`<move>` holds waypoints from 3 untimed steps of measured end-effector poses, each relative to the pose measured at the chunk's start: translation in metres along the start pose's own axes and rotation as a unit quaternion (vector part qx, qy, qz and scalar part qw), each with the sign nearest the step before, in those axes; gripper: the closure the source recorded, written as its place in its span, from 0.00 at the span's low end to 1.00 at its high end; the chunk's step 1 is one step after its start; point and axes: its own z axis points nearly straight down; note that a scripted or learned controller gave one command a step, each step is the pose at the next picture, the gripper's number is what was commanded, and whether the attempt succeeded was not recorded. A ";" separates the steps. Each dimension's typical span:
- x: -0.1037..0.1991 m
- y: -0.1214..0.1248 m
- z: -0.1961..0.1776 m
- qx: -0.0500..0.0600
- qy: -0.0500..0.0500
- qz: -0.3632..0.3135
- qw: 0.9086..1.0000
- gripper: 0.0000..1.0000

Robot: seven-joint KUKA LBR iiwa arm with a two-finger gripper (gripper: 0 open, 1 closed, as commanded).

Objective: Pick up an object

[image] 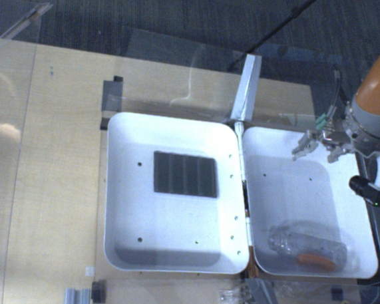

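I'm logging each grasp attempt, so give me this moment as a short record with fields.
gripper: over the far edge of the right bin, fingers spread, nothing between them
clear bottle: lying on its side near the right bin's near edge
orange object: beside the bottle, against the near wall
left bin: holds a dark ribbed rectangle

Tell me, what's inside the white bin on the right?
The right bin holds a clear plastic bottle lying on its side near the front, with something orange at its front edge. Whether the orange piece is inside the bottle is unclear. The gripper hangs over the back rim.
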 end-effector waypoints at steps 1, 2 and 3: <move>0.002 0.002 -0.011 -0.003 0.000 -0.003 1.000 1.00; 0.002 0.002 -0.011 -0.003 0.000 -0.003 1.000 0.00; 0.017 -0.080 0.001 -0.001 0.000 0.026 1.000 0.00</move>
